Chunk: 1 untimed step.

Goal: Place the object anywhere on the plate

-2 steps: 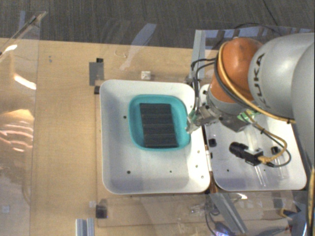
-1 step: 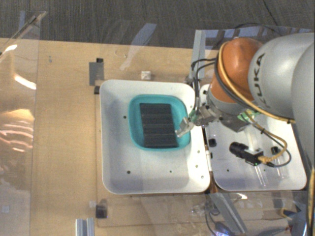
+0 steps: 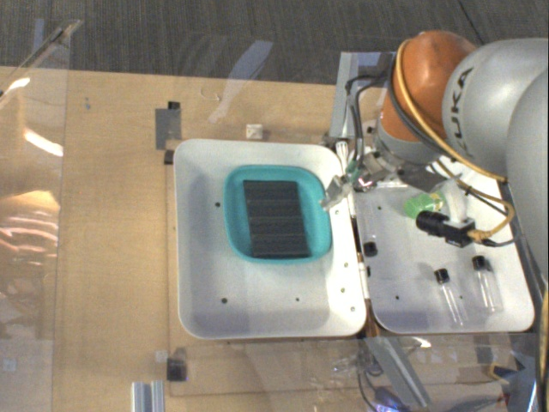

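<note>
Arm: the grey KUKA arm [image 3: 502,101] comes in from the right, with its orange band [image 3: 425,67] above the wrist, and it covers the top part of the right bin.
Gripper: the gripper [image 3: 343,183] hangs over the border between the two bins, near their upper corners; it is small and partly blurred here, so I cannot tell how it stands.
Left bin: a shallow white bin [image 3: 206,299] on the wooden bench [image 3: 86,256].
Plate: a teal plate [image 3: 233,204] with rounded corners lies in the upper middle of the left bin; a dark ribbed rectangular piece [image 3: 274,219] lies on it and fills most of its middle.
Right bin: a second white bin [image 3: 412,307], touching the left one along the inner edge.
Object: a small green object [image 3: 422,204] lies in the upper part of the right bin, just under the wrist (partly hidden by the black cable connector [image 3: 444,226] beside it), well apart from the plate.
Other things: two clear tubes with black caps [image 3: 463,290] lie side by side in the lower right of the right bin.
</note>
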Tool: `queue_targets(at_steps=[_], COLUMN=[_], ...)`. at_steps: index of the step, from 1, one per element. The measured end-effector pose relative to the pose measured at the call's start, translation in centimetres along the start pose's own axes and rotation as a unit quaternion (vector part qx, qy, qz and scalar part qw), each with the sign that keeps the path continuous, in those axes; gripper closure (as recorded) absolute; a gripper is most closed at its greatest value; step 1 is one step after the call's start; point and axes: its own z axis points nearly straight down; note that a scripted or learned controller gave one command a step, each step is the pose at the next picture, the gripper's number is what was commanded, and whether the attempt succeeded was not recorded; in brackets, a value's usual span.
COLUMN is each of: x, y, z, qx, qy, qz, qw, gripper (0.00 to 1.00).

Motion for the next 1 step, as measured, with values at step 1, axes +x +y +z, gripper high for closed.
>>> queue_targets(at_steps=[1], x=[-6.32], y=[3.43], z=[0.03], qx=[0.0], qy=[0.0], qz=[-0.01], qw=[1.0], gripper=[0.0])
